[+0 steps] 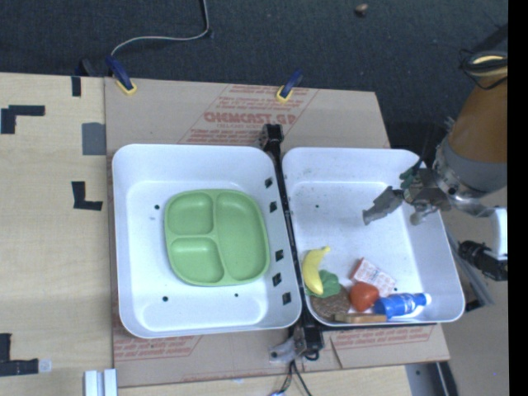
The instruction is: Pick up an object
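1. Bench point(49, 246) was pale wood, with a brown cardboard sheet point(239, 114) laid over it; two shallow white bins sat side by side on the cardboard.
2. Left bin point(136, 172) held a green divided plate point(217, 237), lying flat near its middle, well apart from the bin walls.
3. Right bin point(346, 167) carried all the small items, bunched in its near corner: a yellow banana point(313, 268), a green piece point(330, 284) just beside it, a red round item point(364, 295), a white-and-red packet point(371, 272), a blue bottle point(402, 304) lying on its side, and a dark brownish item point(332, 306) against the near wall. Several of them touched or overlapped; exact contacts could not be made out.
4. Black clips point(279, 221) ran along the seam between the bins. A yellow clamp point(289, 89) and a second one point(124, 81) pinned the cardboard's far edge. A thin cable point(177, 35) trailed over the dark floor beyond.
5. Arm point(483, 130) reached in from the right, its orange section above the grey wrist.
6. Tool point(388, 205) hung over the right bin's far right part, pointing leftward, well apart from the item cluster. One finger point(378, 209) stuck out over bare bin floor; whether the tool was spread or pressed together could not be told. Nothing showed between its fingers.
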